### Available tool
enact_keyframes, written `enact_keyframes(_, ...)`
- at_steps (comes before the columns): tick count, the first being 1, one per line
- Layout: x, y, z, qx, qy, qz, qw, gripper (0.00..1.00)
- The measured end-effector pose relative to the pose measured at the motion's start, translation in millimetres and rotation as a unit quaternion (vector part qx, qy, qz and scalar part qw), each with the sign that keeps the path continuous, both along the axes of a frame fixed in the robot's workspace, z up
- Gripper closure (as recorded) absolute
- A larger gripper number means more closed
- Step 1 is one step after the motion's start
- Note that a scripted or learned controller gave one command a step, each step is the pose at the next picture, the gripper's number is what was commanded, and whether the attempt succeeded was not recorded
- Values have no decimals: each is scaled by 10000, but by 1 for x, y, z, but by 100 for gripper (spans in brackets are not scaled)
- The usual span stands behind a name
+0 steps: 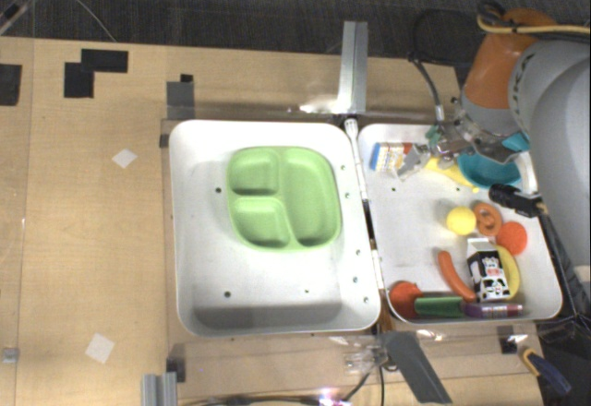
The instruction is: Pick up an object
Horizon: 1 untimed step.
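My gripper [432, 151] hangs low over the far end of the right bin [406, 238], below the arm's orange band. Just left of it lies a small white box with blue and red print [388, 156]. A pale yellow item [447, 171] lies right beneath the gripper, and a teal bowl [482, 170] sits to its right, partly hidden by the wrist. I see nothing held in the gripper.
The left bin [199, 275] holds a green divided plate [282, 197]. Nearer in the right bin lie a yellow ball [461, 220], orange pieces [510, 236], an orange stick [452, 273], a black-and-white box on a banana [489, 275], a red piece [404, 292] and green [439, 305] and purple markers.
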State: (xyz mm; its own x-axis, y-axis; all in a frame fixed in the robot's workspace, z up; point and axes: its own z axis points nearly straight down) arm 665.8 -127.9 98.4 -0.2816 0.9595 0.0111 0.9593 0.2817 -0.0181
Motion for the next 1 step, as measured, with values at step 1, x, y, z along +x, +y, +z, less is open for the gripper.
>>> enact_keyframes(1, 5, -2, 17, -61, -120, 56, 9999, 100)
